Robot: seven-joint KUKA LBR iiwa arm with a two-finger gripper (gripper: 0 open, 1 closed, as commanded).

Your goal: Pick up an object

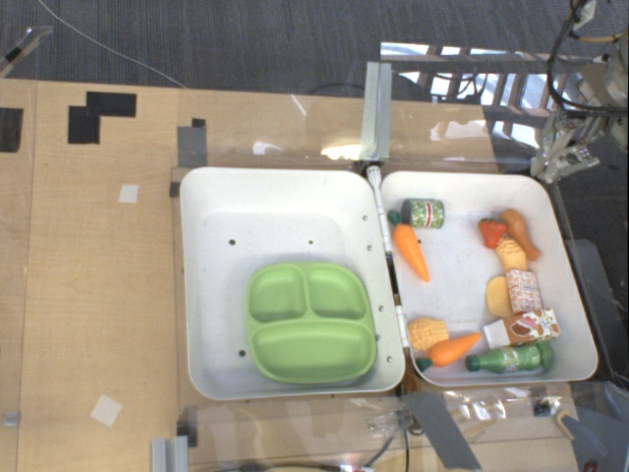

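A pale wooden bench (pixel 88 293) carries black patches near its left end, with dark grey carpet (pixel 246 28) beyond it. On the bench sit two shallow white bins. The left bin (pixel 211 214) holds a green divided plate (pixel 311 321). The right bin (pixel 462 264) holds toy foods: a carrot (pixel 411 252) beside a small green-labelled can (pixel 425 213), a second carrot (pixel 454 348) near the front, a green bottle (pixel 511 359) lying on its side, and a cluster of small orange and yellow pieces (pixel 516 264) too jumbled to name. At the upper right, past the right bin's far corner, the gripper (pixel 562 155) hangs among cables, touching nothing; I cannot tell its opening.
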